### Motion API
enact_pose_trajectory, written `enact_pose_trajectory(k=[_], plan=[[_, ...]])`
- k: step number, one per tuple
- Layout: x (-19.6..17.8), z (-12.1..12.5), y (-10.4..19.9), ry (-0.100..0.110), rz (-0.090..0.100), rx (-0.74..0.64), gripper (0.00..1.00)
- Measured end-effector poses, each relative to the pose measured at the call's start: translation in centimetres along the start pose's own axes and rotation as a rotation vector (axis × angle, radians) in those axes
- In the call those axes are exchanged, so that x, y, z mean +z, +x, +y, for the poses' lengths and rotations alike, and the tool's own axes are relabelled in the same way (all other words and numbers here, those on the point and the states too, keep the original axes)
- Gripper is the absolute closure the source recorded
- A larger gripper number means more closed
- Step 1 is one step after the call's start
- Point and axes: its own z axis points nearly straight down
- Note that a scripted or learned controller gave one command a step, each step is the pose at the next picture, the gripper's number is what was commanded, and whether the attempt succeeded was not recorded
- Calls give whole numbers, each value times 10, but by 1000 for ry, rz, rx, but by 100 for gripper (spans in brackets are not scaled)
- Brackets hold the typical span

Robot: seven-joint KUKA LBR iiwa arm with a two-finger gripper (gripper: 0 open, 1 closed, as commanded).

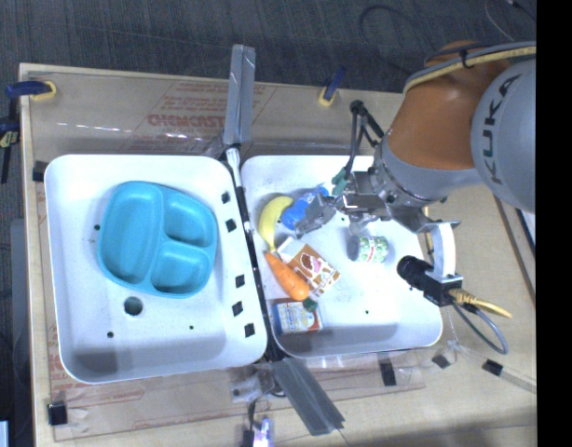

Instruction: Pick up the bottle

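1. Gripper (325, 210) is hanging low over the right bin (398, 324), and honestly I can't tell whether its fingers are apart or together.
2. Going left to right: blue divided tray (157, 238) is sitting alone in the left bin (72, 277), probably just clutter.
3. Banana (270, 218), carrot (286, 276) and snack packet (311, 270) are crowding together.
4. Bottle (370, 248) is lying on its side, just right of the claw; label unreadable.
5. "KUKA" is showing on the arm (510, 128).

Blue tray (158, 240), yellow banana (271, 218), orange carrot (286, 274).

Blue tray (158, 240) in left bin (72, 343); banana (270, 216), carrot (286, 275) — right bin (412, 329)
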Motion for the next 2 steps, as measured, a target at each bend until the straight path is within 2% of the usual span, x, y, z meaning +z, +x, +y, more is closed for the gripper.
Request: enact_pose_trajectory(k=[1, 2], plan=[[68, 38, -35, 2, 0, -18, 0], [184, 80, -37, 0, 2, 186, 0]])
